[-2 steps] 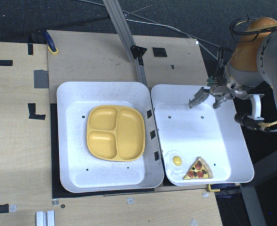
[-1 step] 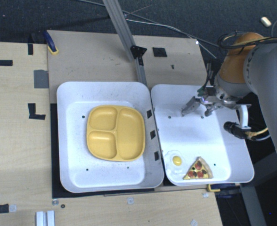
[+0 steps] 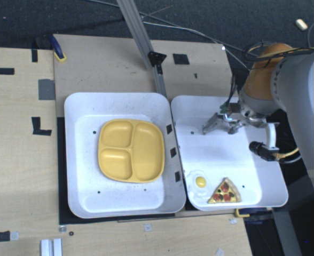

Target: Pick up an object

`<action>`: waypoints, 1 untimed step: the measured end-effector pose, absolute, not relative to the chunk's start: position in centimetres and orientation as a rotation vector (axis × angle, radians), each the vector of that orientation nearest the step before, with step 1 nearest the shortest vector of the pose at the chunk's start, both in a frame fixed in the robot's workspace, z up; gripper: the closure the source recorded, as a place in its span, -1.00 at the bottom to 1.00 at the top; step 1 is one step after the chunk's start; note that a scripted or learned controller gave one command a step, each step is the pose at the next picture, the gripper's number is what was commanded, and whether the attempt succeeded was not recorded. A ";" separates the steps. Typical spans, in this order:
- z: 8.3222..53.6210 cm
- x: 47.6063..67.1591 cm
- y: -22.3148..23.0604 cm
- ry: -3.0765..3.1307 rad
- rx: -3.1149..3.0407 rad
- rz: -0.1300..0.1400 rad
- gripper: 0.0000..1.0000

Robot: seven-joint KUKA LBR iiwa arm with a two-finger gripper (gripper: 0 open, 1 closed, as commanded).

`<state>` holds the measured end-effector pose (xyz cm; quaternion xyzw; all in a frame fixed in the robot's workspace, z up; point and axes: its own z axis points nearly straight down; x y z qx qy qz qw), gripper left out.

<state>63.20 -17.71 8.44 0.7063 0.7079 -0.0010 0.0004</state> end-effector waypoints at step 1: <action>9.7 63.3 -17.7 2.221 2.214 -0.001 1.00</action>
